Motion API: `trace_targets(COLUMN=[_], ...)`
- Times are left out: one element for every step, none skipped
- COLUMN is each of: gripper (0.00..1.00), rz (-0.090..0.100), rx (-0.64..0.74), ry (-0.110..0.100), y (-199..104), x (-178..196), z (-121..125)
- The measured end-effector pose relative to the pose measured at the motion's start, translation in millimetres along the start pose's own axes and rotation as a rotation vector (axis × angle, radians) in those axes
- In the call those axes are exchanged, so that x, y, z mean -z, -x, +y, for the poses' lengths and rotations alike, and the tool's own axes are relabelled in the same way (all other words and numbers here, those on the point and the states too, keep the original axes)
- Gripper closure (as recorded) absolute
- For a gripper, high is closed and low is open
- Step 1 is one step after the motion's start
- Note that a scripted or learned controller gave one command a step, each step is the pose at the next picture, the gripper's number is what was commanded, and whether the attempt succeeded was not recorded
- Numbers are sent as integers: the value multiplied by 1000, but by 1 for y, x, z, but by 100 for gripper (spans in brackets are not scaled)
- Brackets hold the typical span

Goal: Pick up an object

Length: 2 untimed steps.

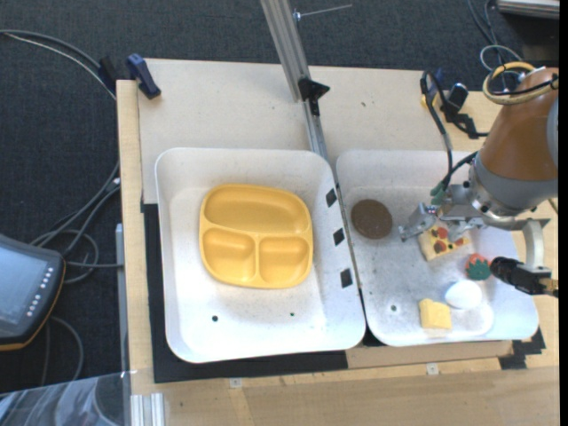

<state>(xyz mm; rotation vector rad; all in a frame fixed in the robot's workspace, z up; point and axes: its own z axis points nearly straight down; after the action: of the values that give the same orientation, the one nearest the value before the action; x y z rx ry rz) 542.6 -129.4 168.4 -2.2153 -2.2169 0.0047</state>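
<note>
The camera view shows the pincer (441, 223) low in the right bin (390, 171). A yellow block with red spots (437, 243) lies right under the pincer, touching or almost touching it. You cannot tell if the pincer is open or closed, or if it grips the block.

In the same bin, a brown round disc (371, 218) lies to the left of the pincer. A white ball (462, 295), a yellow wedge (434, 314) and a small red and green toy (477, 267) lie below it, nearer the front. The left bin (177, 309) holds a yellow tray with three parts (256, 235), well apart from the pincer.
</note>
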Motion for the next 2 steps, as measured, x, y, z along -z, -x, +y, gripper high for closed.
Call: trace_targets(gripper=[0,0], rz=[0,-1], rx=[0,0], ry=[-2,2], y=[-7,-8], x=[-61,-77], z=[-3,-3])
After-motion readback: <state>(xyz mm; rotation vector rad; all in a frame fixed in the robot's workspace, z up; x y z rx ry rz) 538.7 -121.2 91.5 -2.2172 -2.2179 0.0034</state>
